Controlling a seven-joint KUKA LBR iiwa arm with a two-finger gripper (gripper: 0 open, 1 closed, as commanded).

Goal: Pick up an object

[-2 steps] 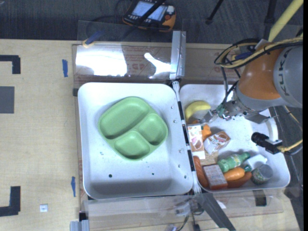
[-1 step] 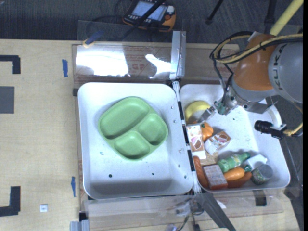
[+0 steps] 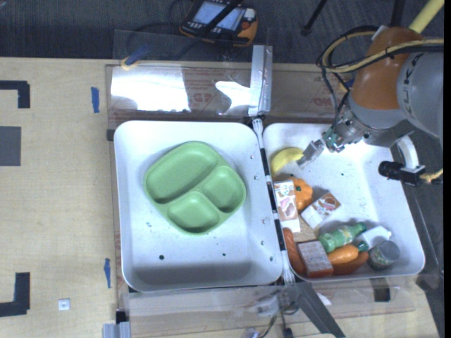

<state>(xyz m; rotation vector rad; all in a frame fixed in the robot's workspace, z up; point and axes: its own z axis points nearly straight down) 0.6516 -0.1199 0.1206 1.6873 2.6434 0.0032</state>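
Pale wooden bench (image 3: 56,210) under the camera, two white bins side by side on it, and dark carpet behind with a handheld control pendant (image 3: 217,20) lying on the floor, its screen lit but too small to read. Over in the left bin (image 3: 141,259) sits a green divided plate (image 3: 195,186), three compartments, nothing in them. Now the right bin (image 3: 394,196), that's where the clutter is: a yellow banana-like piece (image 3: 284,159) near the top left corner, an orange item (image 3: 301,192) with a printed carton (image 3: 285,201) over it, another small carton (image 3: 321,210), a green bottle (image 3: 340,235), a carrot-like piece (image 3: 345,255) and a dark round can (image 3: 382,255). Labels are there, but the print is too blurred to read. The gripper (image 3: 315,148) hangs over the right bin just beside the yellow piece, and whether it's spread or closed, I can't tell; nothing is visibly in it.
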